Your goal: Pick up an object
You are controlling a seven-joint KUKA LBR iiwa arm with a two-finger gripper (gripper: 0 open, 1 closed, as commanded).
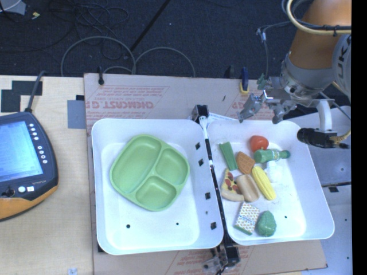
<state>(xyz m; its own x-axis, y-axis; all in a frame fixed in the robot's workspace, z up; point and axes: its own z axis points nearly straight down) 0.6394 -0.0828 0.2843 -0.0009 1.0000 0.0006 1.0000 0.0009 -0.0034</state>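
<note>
The right bin [318, 211] holds several toy foods: a red tomato [258, 142], a green bottle [270, 154], a green stick [227, 155], a brown piece [245, 162], a yellow corn cob [263, 181], a hot dog [248, 188], a pizza slice [230, 187], a patterned packet [247, 217] and a green broccoli [266, 223]. My gripper [264, 110] hangs above the bin's far rim, open, its two fingers spread wide with nothing between them. It stands well above and behind the tomato.
The left bin [114, 228] bears a green divided plate [150, 171]. A teach pendant [23, 162] lies at the left on the bench. A black divider rail [209, 176] runs between the bins. Cables lie on the dark floor behind.
</note>
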